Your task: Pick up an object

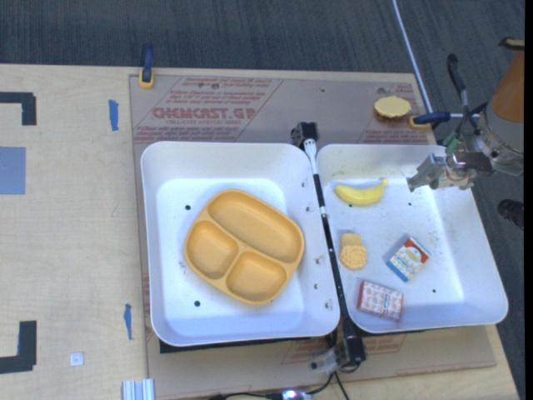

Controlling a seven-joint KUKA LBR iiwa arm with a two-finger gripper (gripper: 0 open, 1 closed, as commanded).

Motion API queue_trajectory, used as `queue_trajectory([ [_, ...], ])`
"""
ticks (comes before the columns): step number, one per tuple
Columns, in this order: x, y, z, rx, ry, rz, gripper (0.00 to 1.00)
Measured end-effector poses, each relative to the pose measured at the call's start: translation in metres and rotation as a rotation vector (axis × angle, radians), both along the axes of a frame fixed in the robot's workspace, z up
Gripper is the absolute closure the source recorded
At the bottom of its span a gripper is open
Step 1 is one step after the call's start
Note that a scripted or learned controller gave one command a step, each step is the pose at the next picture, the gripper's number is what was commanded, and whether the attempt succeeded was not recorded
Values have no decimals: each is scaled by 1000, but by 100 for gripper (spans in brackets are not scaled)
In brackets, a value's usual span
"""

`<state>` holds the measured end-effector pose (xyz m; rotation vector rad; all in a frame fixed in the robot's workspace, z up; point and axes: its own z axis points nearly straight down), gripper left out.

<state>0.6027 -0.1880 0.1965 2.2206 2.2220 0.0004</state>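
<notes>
The gripper (435,176) hangs over the far right part of the right bin (479,261), at the end of the arm (508,115) that comes in from the right; whether it is open or closed cannot be told, and nothing shows in its grasp. Four loose things lie in this bin. One banana (361,192) lies just to the gripper's left, apart from it. One round cracker (353,252) lies lower and to the left, near the wall between the bins. One small carton (408,259) lies below the gripper, tilted. One red packet (381,300) lies farthest below, near the bin's front. One left bin (158,248) sits well to the gripper's left, holding one yellow plate (243,246) with three compartments. One yellow disc (392,107) rests on the board (208,111) beyond the bins, above and left of the gripper.
</notes>
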Motion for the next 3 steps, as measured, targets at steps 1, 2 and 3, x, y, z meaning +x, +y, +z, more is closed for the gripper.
queue_trajectory([
  [1, 33, -18, -100, 2, -2, 2, 0],
  [2, -6, 23, -111, 0, -1, 1, 0],
  [3, -54, 76, -110, 1, -1, 0, 0],
])
